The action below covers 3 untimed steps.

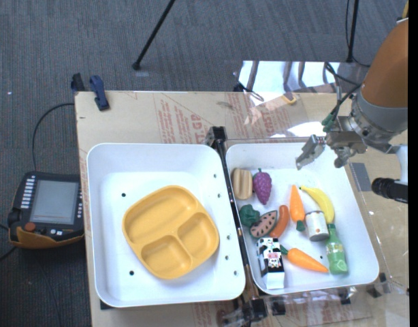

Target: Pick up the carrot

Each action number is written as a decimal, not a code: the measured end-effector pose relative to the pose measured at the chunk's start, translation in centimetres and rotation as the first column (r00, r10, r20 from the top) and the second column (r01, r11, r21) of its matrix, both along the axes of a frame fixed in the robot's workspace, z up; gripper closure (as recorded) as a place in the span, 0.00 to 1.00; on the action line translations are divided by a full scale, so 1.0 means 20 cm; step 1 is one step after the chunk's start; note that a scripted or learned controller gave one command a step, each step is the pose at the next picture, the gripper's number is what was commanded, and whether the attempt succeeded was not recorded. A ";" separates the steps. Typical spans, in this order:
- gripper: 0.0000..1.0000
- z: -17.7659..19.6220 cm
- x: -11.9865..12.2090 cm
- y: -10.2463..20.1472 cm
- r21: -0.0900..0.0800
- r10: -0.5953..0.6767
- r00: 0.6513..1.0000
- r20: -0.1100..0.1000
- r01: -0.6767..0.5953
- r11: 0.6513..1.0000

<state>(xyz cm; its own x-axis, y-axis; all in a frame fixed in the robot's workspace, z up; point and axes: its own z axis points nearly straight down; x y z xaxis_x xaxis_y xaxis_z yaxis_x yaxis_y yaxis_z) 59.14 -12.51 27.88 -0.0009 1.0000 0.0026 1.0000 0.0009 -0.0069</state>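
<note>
Two orange carrots lie in the right bin (362,234). One carrot (297,204) stands lengthwise beside the banana (319,201). The other carrot (306,259) lies near the front, between the milk carton (270,256) and the green bottle (336,251). My gripper (325,157) hangs over the bin's far edge, above and behind the first carrot. It is open and nothing is between its fingers.
The right bin also holds a bread piece (242,182), purple grapes (262,186), broccoli (248,214), a watermelon slice (263,223), a sausage (282,220) and a small can (316,225). A yellow divided plate (170,231) sits in the left bin (107,182).
</note>
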 end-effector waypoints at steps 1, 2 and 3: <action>0.00 -0.80 0.10 -0.13 0.004 -0.028 0.999 -0.019 0.028 1.000; 0.00 -0.93 0.05 -0.26 0.010 -0.252 0.968 0.007 0.252 0.968; 1.00 -0.89 0.05 -0.27 0.010 -0.252 0.968 0.000 0.252 0.968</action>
